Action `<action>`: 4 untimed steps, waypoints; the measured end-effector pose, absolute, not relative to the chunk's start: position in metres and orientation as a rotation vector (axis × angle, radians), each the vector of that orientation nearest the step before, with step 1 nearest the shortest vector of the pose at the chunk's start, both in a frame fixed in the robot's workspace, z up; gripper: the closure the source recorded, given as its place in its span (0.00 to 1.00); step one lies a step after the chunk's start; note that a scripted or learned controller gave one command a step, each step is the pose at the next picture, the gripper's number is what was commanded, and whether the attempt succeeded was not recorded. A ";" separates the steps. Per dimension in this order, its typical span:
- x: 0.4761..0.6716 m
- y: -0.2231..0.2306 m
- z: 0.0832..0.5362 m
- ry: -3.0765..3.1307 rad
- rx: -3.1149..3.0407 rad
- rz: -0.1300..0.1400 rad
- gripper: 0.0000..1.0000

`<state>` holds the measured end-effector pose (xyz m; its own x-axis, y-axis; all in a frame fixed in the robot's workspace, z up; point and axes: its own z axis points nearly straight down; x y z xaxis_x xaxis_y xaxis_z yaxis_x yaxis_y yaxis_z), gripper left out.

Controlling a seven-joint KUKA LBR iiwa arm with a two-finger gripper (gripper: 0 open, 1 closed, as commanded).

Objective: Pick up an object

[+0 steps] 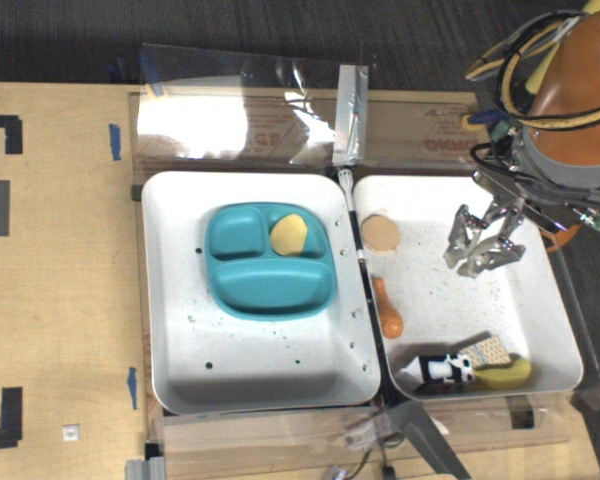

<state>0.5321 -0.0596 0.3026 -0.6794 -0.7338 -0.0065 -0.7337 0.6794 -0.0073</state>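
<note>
Metal end effector point(483, 248) hangs wide and empty over the right bin point(570, 368); we judge ourselves approaching, needing descent onto the carrot point(388, 308).

Bench surface point(55, 298): light wood-grain board, marked with black tape corner brackets point(5, 133) at the left edge and short blue tape strips point(113, 141) near the bins. Floor point(230, 8) beyond the bench: dark grey carpet. A clear plastic sheet point(240, 113) over brown cardboard stands behind the bins, catching a bright overhead glare.
</note>
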 end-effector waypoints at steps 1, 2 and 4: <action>0.526 -0.097 0.321 2.665 -1.649 -0.005 1.00; 0.526 -0.096 0.321 2.664 -1.651 -0.003 0.00; 0.528 -0.094 0.332 2.659 -1.645 -0.005 0.00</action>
